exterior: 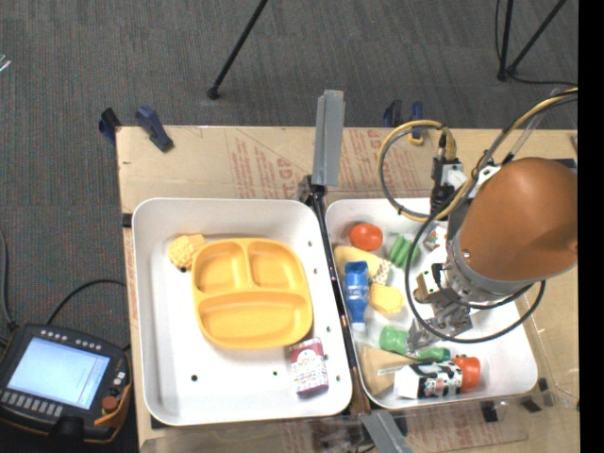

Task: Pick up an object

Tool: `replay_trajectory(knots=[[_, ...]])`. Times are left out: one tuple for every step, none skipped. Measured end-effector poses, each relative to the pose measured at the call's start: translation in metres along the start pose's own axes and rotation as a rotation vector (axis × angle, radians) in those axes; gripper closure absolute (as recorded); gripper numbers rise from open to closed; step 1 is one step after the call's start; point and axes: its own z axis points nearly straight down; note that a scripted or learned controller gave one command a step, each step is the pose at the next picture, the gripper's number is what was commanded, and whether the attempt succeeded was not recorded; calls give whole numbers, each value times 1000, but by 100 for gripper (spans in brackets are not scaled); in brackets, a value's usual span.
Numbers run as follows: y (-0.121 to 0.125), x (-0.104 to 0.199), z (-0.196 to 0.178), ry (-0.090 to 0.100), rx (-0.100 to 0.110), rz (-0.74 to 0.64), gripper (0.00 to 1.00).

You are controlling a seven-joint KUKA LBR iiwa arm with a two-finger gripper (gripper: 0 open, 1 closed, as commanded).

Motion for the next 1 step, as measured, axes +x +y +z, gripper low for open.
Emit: replay_trajectory(knots=[[-49,4,-124,4,27,59,100]])
